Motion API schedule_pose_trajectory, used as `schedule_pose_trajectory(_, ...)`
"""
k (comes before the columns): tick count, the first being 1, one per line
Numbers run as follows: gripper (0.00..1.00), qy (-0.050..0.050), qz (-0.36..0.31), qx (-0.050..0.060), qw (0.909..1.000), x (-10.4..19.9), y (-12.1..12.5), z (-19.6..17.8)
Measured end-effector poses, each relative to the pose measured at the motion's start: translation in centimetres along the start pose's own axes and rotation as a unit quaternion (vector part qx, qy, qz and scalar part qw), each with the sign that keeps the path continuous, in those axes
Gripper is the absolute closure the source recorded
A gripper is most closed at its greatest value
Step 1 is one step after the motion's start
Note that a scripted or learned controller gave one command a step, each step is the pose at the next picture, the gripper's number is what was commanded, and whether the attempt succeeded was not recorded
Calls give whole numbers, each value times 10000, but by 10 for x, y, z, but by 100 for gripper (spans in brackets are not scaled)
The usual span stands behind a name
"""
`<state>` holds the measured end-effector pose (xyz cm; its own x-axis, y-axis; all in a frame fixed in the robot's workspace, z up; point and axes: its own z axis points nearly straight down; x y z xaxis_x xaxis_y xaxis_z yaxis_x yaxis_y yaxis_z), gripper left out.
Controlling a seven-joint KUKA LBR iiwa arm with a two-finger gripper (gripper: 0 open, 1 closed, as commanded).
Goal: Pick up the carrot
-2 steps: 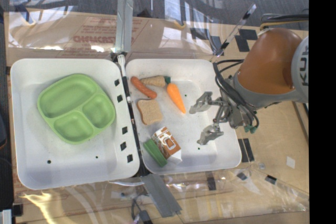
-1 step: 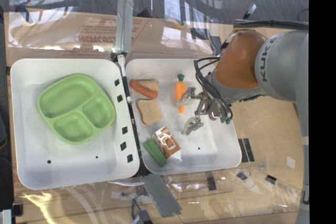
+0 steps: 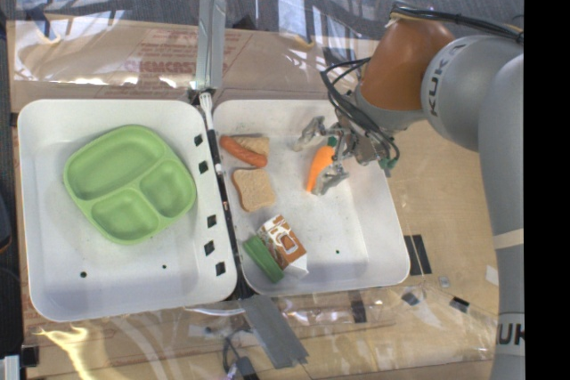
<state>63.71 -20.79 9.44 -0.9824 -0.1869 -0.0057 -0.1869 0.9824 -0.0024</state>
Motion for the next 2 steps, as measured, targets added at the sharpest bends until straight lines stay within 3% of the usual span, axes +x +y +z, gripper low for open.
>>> schedule_pose_trajectory(1, 100, -18, -32, 8, 10000, -2, 1, -12)
schedule_pose_trajectory(2, 100, -47, 398, 12, 9992, -35, 51, -138)
